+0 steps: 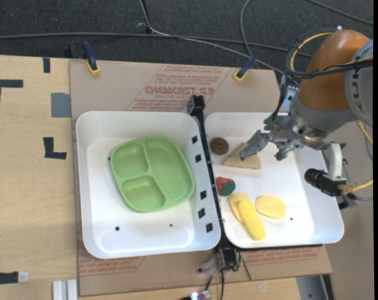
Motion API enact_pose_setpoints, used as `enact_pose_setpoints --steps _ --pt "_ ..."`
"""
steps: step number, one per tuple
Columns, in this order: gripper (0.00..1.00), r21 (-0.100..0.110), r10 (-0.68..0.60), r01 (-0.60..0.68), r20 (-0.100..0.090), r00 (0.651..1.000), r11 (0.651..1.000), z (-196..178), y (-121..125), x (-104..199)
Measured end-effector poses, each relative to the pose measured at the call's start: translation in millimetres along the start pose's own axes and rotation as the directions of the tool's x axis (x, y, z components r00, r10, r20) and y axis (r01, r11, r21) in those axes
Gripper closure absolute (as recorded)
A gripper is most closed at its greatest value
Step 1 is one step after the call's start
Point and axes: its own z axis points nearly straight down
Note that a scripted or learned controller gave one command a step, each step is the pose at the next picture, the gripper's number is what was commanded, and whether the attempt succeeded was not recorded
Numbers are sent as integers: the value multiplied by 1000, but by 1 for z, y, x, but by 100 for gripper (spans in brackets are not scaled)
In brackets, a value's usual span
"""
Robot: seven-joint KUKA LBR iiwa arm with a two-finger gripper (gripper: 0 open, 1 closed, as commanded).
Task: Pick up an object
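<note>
The grey two-finger gripper (pixel 268 144) hung low over the upper part of the right shallow white bin (pixel 313 227), its fingers spread apart; one dark fingertip (pixel 252 145) touched or overlapped the top edge of the pale tan wedge-shaped piece (pixel 245 161), but nothing sat between the fingers. That wedge lay near the bin's left wall, beside one brown round object (pixel 219 145). Lower down were one small red and green piece (pixel 225 185), one yellow corn cob (pixel 247 215) and one flat yellow oval piece (pixel 270 207), clustered toward the bin's front-left. The bin's right half offered bare floor. The left shallow white bin (pixel 95 227) held one light green divided plastic tray (pixel 152 174), with open floor along its front edge.
</note>
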Motion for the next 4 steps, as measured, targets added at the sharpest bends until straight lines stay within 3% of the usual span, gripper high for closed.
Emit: enact_pose_setpoints --steps 1,3,4 --pt "0 -12 -3 3 1 1000 1000 -7 2 0" --pt "0 -11 -1 1 1 1000 1000 114 0 -6" --pt "0 -17 -3 3 5 1000 1000 141 1 -7"
